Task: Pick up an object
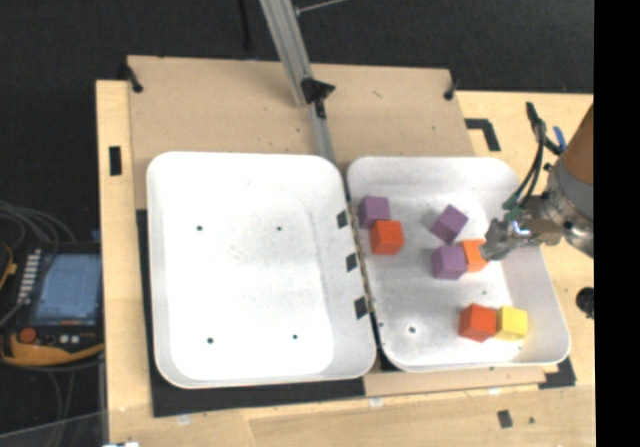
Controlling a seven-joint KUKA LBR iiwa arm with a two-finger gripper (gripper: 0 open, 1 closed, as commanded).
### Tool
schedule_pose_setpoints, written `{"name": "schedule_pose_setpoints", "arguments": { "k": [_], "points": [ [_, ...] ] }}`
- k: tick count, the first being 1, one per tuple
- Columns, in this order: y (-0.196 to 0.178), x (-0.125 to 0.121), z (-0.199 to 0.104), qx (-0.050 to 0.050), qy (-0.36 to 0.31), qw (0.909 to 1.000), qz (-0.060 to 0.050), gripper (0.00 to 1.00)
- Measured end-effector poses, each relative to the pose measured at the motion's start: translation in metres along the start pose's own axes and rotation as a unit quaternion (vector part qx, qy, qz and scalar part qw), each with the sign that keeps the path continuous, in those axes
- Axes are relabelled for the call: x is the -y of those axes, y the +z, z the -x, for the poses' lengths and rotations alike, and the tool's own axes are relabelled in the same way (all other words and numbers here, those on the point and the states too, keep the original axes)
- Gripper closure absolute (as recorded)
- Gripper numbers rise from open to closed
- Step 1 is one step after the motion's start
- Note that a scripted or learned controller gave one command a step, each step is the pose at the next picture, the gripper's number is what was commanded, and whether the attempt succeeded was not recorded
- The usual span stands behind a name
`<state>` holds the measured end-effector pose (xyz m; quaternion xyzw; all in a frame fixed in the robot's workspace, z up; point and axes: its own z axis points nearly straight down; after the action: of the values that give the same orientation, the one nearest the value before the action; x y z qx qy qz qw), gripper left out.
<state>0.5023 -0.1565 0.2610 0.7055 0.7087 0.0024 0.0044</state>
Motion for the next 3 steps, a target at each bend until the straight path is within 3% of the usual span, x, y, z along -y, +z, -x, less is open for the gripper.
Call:
{"name": "schedule_pose_setpoints", "arguments": {
  "k": [3],
  "points": [
    [0.027,-0.036,-0.154,-0.002,-0.001,1.0000,-0.005,1.00]
  ]
}}
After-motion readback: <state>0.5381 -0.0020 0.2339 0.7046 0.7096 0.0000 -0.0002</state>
